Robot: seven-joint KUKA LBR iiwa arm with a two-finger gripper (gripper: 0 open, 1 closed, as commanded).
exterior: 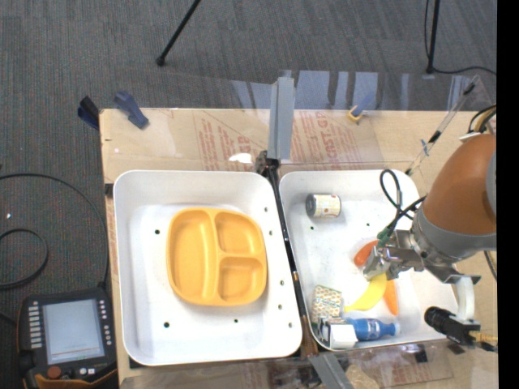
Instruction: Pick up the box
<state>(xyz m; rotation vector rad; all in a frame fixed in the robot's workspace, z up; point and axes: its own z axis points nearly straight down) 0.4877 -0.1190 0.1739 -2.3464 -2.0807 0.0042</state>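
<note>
The box (328,302), small with a pale patterned face, lies near the front left corner of the right bin (340,250). My gripper (381,264) hangs over the right part of that bin, above a yellow banana (367,296) and orange pieces (364,254), to the right of the box and a little behind it. The wrist covers the fingers from above.
A small can (323,206) lies at the back of the right bin. A white and blue bottle (359,331) lies along its front wall. The left bin (138,217) bears a yellow divided plate (217,256). A teach pendant (69,335) sits at the front left.
</note>
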